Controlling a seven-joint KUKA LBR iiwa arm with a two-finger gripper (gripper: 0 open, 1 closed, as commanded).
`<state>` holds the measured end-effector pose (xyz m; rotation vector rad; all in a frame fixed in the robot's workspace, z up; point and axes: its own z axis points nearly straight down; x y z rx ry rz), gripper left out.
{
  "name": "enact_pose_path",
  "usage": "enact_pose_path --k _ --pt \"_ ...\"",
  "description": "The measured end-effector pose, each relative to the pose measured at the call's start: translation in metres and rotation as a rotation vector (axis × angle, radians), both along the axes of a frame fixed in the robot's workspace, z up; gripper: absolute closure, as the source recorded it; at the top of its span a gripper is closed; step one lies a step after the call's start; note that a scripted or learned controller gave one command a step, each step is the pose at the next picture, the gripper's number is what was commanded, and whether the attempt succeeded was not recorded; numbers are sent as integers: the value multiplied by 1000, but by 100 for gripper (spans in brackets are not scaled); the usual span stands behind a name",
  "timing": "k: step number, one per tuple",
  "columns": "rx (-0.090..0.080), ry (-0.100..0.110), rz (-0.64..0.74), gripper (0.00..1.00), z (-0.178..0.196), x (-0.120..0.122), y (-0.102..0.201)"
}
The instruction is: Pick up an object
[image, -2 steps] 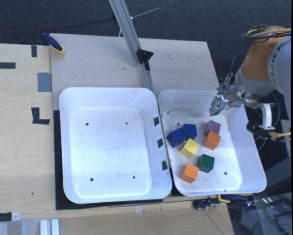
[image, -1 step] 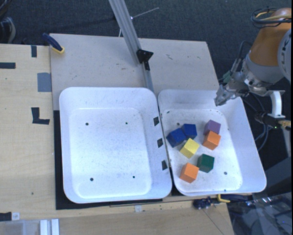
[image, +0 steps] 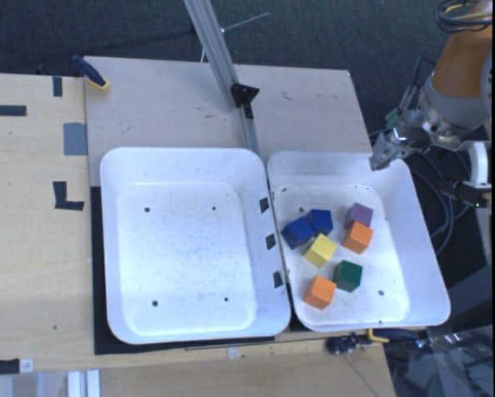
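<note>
White plastic, the right bin (image: 413, 213) is holding seven small matte cubes; the left bin (image: 181, 180) is sitting beside it. Gripper (image: 382, 154) is hovering over the right bin's far rim; its opening I cannot tell. Best target: the outlying orange cube (image: 319, 291).

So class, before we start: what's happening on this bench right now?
A grey and orange robot arm reaches in from the right, its gripper hovering over the far rim of the right bin, holding nothing. Seven small blocks lie there untouched: two blue, two orange, one yellow, one green, one purple. No pick has been made yet.
</note>
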<state>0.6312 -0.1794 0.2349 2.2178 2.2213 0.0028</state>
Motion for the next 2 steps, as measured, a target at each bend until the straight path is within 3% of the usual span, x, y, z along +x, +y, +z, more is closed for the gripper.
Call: enact_pose_path --k 2 --pt "2 5 4 100 7 -34 100"
